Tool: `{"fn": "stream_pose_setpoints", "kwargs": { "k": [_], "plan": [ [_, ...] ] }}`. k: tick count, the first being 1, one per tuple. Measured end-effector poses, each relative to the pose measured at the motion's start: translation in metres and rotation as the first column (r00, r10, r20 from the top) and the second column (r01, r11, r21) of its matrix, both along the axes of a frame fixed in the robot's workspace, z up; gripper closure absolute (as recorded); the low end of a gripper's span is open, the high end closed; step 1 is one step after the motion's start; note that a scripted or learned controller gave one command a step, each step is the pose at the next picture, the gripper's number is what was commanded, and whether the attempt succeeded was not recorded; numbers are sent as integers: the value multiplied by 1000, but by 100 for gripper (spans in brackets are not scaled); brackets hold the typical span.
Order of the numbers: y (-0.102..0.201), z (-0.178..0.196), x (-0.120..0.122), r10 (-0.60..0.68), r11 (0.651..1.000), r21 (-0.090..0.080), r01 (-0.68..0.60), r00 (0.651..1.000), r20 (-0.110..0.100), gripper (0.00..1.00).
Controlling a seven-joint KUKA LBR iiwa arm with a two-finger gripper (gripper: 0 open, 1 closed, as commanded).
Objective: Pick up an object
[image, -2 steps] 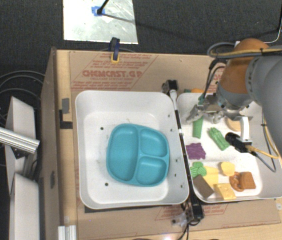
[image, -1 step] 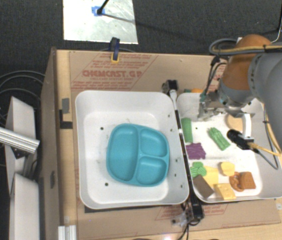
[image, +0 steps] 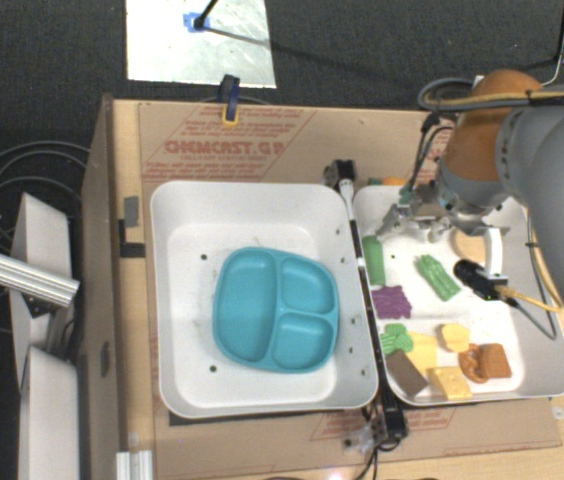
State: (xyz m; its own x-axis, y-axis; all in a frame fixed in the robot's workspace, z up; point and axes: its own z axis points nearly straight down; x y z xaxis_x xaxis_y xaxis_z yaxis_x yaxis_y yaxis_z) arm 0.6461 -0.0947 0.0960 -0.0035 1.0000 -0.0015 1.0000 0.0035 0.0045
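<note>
Where end effector [image: 432, 220] hangs: ridged green piece [image: 438, 277], smooth white bin [image: 552, 363]

Teal divided plastic plate [image: 275, 308] sits in the left white shallow bin [image: 187, 218], and the colour crowds in to the plate's right: a green cylindrical stick [image: 372, 259], a ridged green pickle-shaped toy [image: 438, 277], a purple grape-cluster toy [image: 392, 301], a yellow cheese-like block [image: 451, 381], a brown pretzel-shaped toy [image: 485, 362]. Above them, the grey arm's orange band [image: 482, 128].
</note>
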Motion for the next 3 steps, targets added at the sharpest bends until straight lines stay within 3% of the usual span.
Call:
{"fn": "stream_pose_setpoints", "kwargs": {
  "k": [1, 2, 3],
  "plan": [
    [-14, 27, -33, -4, 1000, 1, 4, 1000, -5, 0],
    [-68, -13, -60, -6, 1000, 0, 6, 1000, -5, 0],
    [-82, -11, -59, -3, 1000, 1, 3, 1000, -1, 0]
  ]
}}
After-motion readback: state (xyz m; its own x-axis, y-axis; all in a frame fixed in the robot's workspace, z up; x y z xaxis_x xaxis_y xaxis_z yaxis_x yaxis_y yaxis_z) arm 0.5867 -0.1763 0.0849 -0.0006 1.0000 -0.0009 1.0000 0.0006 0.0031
